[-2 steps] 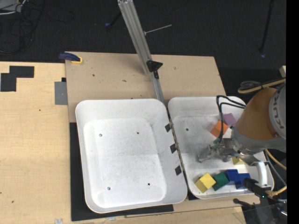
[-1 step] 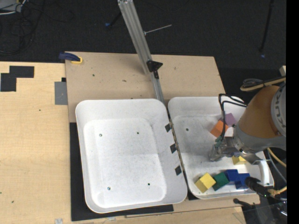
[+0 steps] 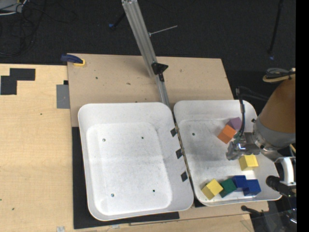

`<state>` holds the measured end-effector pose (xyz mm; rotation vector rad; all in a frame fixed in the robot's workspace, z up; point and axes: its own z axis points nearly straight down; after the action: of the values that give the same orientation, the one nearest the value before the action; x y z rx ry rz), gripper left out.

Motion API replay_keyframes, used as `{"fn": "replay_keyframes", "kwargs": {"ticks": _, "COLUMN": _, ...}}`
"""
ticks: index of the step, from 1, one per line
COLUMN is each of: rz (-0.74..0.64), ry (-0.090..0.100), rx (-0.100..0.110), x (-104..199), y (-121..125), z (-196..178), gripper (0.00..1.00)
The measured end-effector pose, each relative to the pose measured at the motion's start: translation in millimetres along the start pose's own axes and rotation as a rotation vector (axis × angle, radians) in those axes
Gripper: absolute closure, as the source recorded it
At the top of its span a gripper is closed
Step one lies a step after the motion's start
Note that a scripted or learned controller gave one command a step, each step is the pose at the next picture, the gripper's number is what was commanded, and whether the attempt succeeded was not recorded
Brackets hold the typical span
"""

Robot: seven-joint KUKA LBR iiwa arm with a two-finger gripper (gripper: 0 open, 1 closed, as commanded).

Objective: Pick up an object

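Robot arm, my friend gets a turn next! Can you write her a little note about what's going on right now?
Gripper: low in the right bin, between the orange block and a yellow block. I can't tell if it has anything.
Blocks, all in the right bin: purple block behind the orange one; second yellow block, green block and blue block along the front edge.
Done: nothing clearly lifted yet.
Left: grab one block and raise it.

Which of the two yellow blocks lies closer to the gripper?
The upper yellow block, just beside the gripper. The other yellow block lies lower left, next to the green block.
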<state>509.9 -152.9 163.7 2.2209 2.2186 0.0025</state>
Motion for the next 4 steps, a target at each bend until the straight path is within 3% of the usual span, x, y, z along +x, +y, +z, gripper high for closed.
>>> {"fn": "replay_keyframes", "kwargs": {"ticks": 2, "rz": -0.003, "ry": -0.001, "rx": -0.001, "x": -6.1, "y": -6.7, "z": -108.2, "gripper": 1.00}}
{"fn": "replay_keyframes", "kwargs": {"ticks": 4, "rz": -0.006, "ry": 0.003, "rx": 0.006, "x": 85.0, "y": -7.1, "z": -102.4, "gripper": 1.00}}
